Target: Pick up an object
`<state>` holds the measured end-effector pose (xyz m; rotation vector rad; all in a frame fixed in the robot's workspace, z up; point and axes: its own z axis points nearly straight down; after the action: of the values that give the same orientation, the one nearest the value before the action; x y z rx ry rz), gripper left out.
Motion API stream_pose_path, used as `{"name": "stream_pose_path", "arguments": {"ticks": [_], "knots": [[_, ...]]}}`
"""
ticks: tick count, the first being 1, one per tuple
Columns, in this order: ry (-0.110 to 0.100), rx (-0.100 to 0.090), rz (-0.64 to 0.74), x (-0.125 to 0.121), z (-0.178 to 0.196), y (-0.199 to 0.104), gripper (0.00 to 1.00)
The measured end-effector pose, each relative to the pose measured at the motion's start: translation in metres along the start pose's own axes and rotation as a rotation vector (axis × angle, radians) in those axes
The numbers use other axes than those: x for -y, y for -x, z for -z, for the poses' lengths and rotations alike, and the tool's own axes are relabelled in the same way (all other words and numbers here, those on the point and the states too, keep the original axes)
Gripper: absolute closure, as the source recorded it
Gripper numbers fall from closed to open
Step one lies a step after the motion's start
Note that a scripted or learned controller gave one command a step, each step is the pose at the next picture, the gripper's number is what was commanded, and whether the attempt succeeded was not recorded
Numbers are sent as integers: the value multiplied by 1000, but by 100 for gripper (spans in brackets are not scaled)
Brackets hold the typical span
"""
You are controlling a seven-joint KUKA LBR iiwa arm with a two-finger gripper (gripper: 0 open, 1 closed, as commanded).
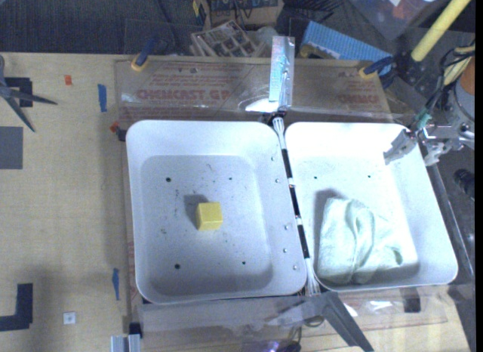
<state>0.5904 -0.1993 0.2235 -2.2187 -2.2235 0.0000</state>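
Towel (355,239) lies below pincer (404,146), apart.

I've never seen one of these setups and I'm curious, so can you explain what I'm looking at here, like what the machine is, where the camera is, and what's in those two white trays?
This is one picture from a camera fixed above a workbench, looking down at a slant. Two shallow white bins sit side by side: the left bin and the right bin. A small yellow block lies alone near the middle of the left bin. A crumpled white cloth lies in the near part of the right bin. The machine is a robot arm that reaches in from the right; its gripper, a two-finger claw, sits at the far right corner of the right bin. It is well apart from both the block and the cloth, so nothing is held. Its job is to pick something up.
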Motion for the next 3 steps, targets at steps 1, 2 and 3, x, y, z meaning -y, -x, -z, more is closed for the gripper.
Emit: {"name": "stream_pose_path", "arguments": {"ticks": [1, 2, 3], "knots": [[3, 1, 121, 48, -128, -44, 0], [13, 2, 195, 102, -134, -66, 0], [18, 3, 190, 101, -123, -64, 100]]}}
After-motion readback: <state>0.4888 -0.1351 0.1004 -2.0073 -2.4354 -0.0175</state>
